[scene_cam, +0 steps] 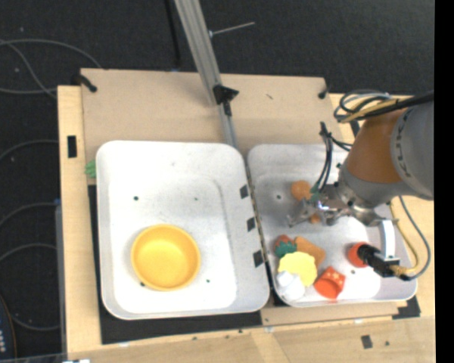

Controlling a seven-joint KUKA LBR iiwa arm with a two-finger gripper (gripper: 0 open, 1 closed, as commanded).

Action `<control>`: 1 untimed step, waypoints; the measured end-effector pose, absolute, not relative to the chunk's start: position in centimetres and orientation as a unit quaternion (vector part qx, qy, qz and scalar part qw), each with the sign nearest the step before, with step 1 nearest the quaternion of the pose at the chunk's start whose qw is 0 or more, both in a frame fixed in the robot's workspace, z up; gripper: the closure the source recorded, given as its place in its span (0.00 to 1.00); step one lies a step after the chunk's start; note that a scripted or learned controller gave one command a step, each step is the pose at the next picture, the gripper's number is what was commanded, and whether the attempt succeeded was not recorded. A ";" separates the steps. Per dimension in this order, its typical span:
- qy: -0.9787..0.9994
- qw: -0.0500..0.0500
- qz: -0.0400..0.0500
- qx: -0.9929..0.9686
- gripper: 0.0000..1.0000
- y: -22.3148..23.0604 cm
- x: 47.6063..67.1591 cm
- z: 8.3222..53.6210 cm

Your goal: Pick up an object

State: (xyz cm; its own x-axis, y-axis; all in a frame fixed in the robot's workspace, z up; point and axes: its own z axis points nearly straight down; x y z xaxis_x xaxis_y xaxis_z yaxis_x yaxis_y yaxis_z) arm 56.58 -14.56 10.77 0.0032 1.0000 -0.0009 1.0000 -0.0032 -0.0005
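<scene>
My gripper (309, 214) hangs over the middle of the right bin (276, 165), reaching in from the right. A small orange ball (300, 190) lies just above it, close to the fingers but apart from them. Below the gripper sit an orange piece (309, 246), a green piece (285, 245), a yellow lump (297, 265), a white piece (290, 283) and a red-orange block (329, 284). A red round thing (355, 254) lies to the right. I see nothing held between the fingers.
The left bin (174, 172) holds a yellow bowl (165, 257) near its front. A slanted metal post (200, 44) rises behind the bins. The bench edge runs close around both bins.
</scene>
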 end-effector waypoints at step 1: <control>0.706 0.000 0.000 0.708 0.00 -14.6 56.6 10.1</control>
